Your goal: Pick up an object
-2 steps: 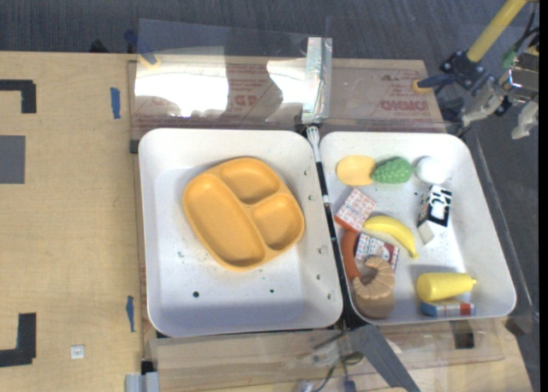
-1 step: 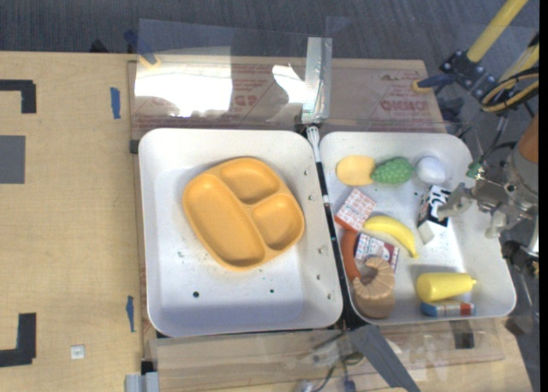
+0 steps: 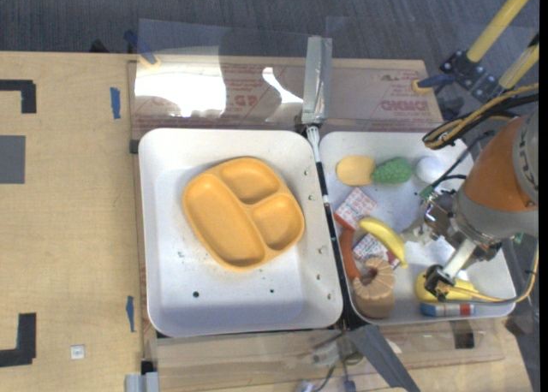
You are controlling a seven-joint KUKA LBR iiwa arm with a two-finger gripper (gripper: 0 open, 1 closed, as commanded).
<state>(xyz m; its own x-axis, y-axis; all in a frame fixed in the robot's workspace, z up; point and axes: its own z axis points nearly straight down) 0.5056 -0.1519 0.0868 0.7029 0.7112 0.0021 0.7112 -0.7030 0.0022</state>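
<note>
Camera view: arm (image 3: 501, 181) comes in from the right over the right bin (image 3: 402, 198). Gripper (image 3: 435, 215) sits low near that bin's middle, toward its right edge. It's a dark cluster against the wrist, so I can't tell if it's open or closed, or if it has hold of anything.

Pickable stuff is all in the right bin:
- Far edge, in a row: yellow lemon-shaped thing (image 3: 355, 169), green lumpy thing (image 3: 391, 171) touching it, white ball (image 3: 427, 168) just beside, partly behind cables.
- Middle: banana (image 3: 383, 237), just left of the gripper, lying on a red-and-white packet (image 3: 370, 249). Second packet (image 3: 356, 207) beyond it.
- Left edge: orange-red strip (image 3: 346, 255), mostly hidden, can't identify it.
- Near-left corner: brown tub (image 3: 373, 289), upright, contents unclear.
- Near edge: marker (image 3: 447, 308) lying flat, part covered by robot hardware.

Left bin (image 3: 163, 210) holds a yellow divided plate (image 3: 244, 210), centred. The right bin's right edge is hidden by the arm.
</note>
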